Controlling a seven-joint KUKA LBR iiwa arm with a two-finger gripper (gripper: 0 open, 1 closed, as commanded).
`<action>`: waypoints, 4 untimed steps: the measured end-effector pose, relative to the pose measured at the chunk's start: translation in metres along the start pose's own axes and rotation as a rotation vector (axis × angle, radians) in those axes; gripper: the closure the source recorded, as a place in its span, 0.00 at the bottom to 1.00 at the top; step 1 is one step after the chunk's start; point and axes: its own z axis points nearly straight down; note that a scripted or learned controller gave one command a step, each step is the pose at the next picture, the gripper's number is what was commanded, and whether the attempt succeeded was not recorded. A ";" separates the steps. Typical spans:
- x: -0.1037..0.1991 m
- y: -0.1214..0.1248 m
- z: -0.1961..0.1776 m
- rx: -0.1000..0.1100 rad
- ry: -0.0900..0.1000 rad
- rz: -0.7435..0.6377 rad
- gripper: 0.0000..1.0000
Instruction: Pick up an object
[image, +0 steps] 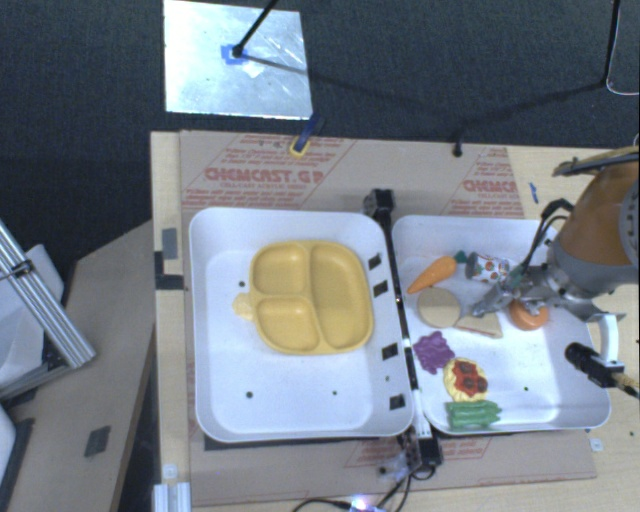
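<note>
The gripper is reaching low into the right bin, its fingers sitting slightly apart and clamping nothing. Their tips are hovering just over the tan wedge, beside the round cracker. An orange ball is lying just behind them, a carrot farther left.

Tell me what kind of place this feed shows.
Probably a robotics lab test bench: two white bins on protective board, toy food such as a carrot, a yellow divided plate, and the arm's gripper.
</note>
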 end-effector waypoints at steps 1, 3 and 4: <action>-0.004 0.004 -0.015 -0.017 -0.013 -0.001 1.00; 0.005 0.008 -0.129 0.000 -0.005 -0.003 1.00; 0.050 0.003 -0.123 0.007 -0.001 -0.006 1.00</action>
